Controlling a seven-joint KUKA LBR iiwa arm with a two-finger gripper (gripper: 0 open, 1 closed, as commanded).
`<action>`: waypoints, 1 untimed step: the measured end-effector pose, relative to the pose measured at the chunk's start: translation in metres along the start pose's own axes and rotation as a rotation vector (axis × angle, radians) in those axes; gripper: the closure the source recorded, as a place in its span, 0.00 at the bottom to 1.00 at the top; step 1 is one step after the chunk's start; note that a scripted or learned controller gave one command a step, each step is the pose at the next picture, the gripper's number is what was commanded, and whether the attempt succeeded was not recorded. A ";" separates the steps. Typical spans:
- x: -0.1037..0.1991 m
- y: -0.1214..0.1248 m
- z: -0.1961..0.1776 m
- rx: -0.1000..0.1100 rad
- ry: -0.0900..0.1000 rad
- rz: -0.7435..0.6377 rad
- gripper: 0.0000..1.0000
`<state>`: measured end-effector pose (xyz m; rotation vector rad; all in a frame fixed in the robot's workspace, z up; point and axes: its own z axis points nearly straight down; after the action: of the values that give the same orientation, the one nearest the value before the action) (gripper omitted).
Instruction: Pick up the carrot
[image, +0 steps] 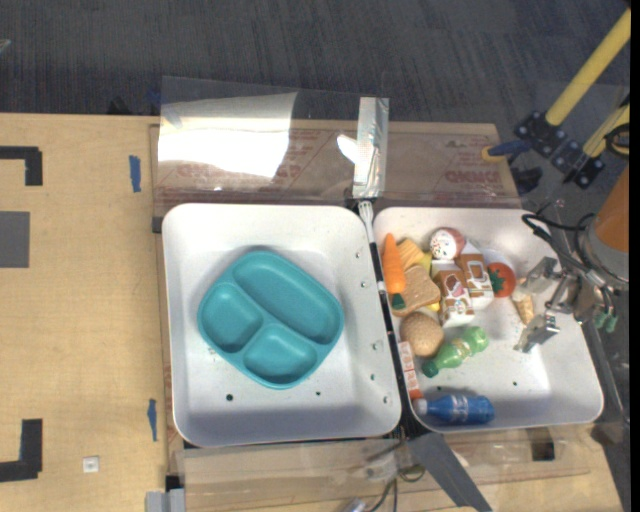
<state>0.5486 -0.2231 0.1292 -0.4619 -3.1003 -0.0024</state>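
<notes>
- we see the carrot (394, 264), a smooth orange tapered piece, lying in the right bin (560, 385) near its left wall, its long axis running roughly from far to near, leaning slightly; which end is the tip we cannot tell.
- touching it on the right sits a tan slice of toast (419, 291); near that, a round red-and-white item (446, 243), a small carton (460, 290) with print too small to read, and a red tomato (501, 278).
- nearer us lie a brown potato-like lump (424, 335), a green piece (458, 350) and a blue bottle (455, 408), label unreadable.
- the gripper (545, 318) hovers over the bin's right side, well apart from the carrot; it grasps nothing, and we cannot tell how it is set.
- the left bin (190, 395) holds a matte teal divided plate (270, 317).
</notes>
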 end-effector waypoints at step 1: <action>-0.062 0.030 0.041 -0.001 -0.016 0.178 0.00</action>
<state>0.6165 -0.2125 0.0878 -0.7387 -3.0621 0.0008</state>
